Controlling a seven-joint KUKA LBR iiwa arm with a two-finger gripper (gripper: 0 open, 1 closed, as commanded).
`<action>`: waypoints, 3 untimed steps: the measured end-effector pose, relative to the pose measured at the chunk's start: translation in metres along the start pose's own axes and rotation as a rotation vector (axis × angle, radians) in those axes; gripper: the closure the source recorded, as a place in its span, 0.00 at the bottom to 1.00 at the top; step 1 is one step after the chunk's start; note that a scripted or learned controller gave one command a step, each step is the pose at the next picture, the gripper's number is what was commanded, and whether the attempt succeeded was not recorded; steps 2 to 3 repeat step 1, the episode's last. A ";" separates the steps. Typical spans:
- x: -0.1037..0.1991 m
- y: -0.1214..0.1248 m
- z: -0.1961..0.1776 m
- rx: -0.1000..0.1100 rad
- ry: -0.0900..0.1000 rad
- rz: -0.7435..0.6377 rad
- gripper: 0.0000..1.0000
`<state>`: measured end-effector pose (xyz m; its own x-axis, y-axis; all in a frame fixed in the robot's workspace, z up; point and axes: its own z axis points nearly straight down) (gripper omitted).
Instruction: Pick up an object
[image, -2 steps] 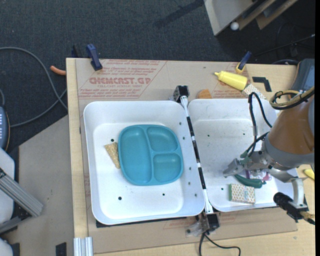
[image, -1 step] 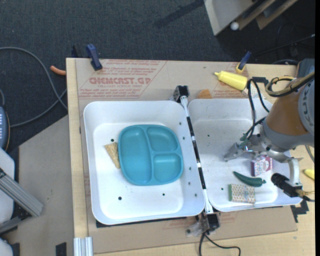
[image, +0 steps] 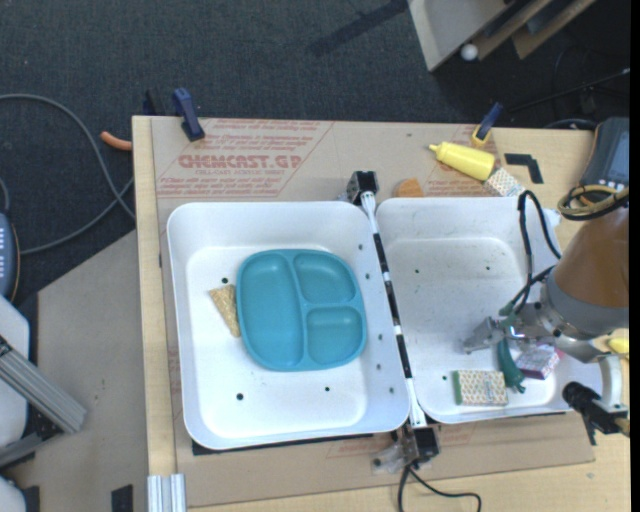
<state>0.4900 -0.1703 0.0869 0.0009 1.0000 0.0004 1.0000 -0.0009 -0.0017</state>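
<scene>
My pincer (image: 497, 340) low in the right bin (image: 440, 240).
Finger spread: cannot tell. A green tool (image: 512, 368) and patterned sponge (image: 481, 387) lie just beside it.

Patterned sponge (image: 480, 387) flat, right bin's (image: 440, 240) front

Position: one fixed camera above the bench (image: 250, 150).
Facing: down at a slant.
Coverage: both white bins (image: 190, 300), surrounding floor.
</scene>
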 end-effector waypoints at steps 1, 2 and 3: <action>-0.020 -0.011 -0.032 -0.003 -0.002 0.000 0.00; -0.020 -0.011 -0.032 -0.003 -0.002 0.000 0.00; -0.020 -0.011 -0.032 -0.003 -0.002 0.000 0.00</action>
